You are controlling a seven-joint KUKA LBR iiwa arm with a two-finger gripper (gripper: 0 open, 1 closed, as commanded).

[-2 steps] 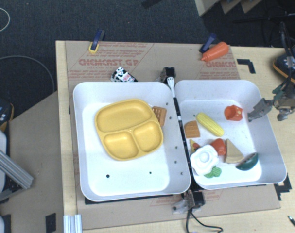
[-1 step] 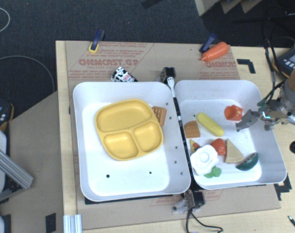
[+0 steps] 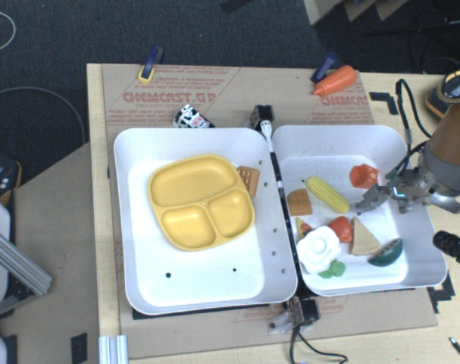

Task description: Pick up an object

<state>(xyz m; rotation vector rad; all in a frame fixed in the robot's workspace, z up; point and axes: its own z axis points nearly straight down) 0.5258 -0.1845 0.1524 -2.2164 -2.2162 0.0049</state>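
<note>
The right bin (image 3: 343,139) holds several toy foods: a yellow corn cob (image 3: 327,194), an orange-red piece (image 3: 363,176), a tan bread slice (image 3: 298,202), a red tomato (image 3: 339,227), a pale wedge (image 3: 364,238), a white lumpy item (image 3: 318,249) with a green sprig (image 3: 334,268), and a dark teal piece (image 3: 386,252). My gripper (image 3: 367,201) reaches in from the right. It hangs over the right bin, just right of the corn and above the wedge. Nothing shows held in it.
A yellow divided plate (image 3: 203,202) fills much of the left bin (image 3: 139,271), with a brown waffle piece (image 3: 248,179) at its right edge. On the bench behind the bins lie an orange clamp (image 3: 336,80), a yellow-blue clamp (image 3: 148,65) and a black-and-white item (image 3: 192,117).
</note>
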